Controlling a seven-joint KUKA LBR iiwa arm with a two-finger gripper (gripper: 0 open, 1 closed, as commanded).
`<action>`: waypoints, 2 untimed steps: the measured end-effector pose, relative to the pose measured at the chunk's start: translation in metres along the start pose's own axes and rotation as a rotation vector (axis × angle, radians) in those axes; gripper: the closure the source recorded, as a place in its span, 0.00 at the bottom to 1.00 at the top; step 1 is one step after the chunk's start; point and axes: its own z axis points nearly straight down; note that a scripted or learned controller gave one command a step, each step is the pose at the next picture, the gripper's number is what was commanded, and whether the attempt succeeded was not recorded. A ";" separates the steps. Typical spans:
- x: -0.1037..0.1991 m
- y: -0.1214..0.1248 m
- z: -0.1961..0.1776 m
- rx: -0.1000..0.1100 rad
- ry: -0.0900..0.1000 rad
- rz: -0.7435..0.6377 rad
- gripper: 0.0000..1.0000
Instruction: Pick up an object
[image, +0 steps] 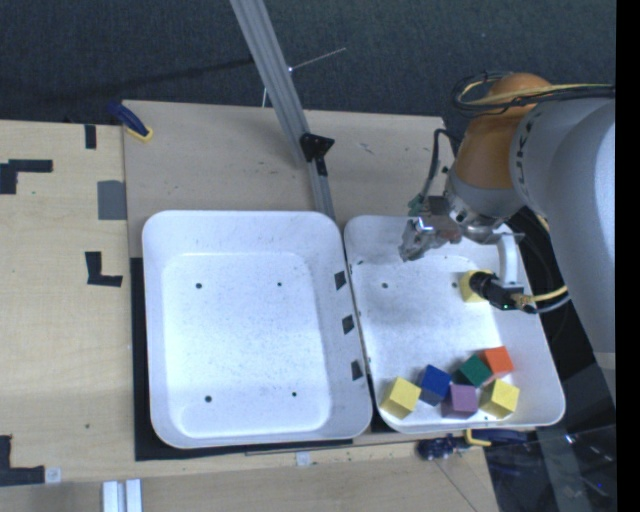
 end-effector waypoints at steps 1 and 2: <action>-0.002 0.004 -0.063 -0.002 -0.001 0.000 1.00; 0.004 0.012 -0.124 -0.003 -0.001 -0.001 1.00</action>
